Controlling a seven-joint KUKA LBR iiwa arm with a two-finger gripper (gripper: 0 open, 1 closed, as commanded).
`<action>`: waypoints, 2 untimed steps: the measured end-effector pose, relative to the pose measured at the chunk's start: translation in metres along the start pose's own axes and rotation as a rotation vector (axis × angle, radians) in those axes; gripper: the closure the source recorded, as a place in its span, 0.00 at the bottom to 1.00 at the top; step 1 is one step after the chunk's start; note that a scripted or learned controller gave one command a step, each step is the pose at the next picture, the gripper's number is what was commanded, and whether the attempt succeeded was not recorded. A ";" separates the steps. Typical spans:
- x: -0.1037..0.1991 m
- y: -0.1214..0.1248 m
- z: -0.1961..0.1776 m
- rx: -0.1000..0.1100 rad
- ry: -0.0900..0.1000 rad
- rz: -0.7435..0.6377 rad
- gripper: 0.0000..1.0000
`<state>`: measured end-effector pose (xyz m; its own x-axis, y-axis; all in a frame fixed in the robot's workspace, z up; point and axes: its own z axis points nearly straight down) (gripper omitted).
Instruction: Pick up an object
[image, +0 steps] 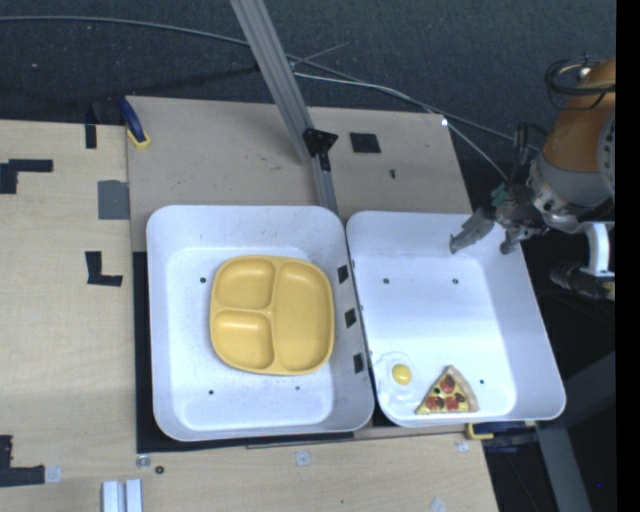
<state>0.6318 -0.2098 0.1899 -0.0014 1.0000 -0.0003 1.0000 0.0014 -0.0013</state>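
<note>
A toy pizza slice (449, 392) lies near the front edge of the right bin (500, 310), with a toy fried egg (397, 373) just left of it. My gripper (488, 234) hangs over the bin's far right corner, well away from both toys. Its two fingers are spread apart, one (466, 235) pointing left over the bin rim, and nothing is between them. The arm's orange band (580, 135) shows at the right edge.
A yellow three-compartment plate (272, 314) sits in the left bin (180, 300). A metal pole (290, 95) slants up from between the bins at the back. Cables run across the dark floor behind the bench.
</note>
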 end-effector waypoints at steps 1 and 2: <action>0.002 0.009 0.057 0.003 -0.001 -0.001 0.00; 0.002 0.010 0.107 -0.002 -0.003 -0.002 0.00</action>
<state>0.6412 -0.2077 0.0832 -0.0029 1.0000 -0.0030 1.0000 0.0029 0.0005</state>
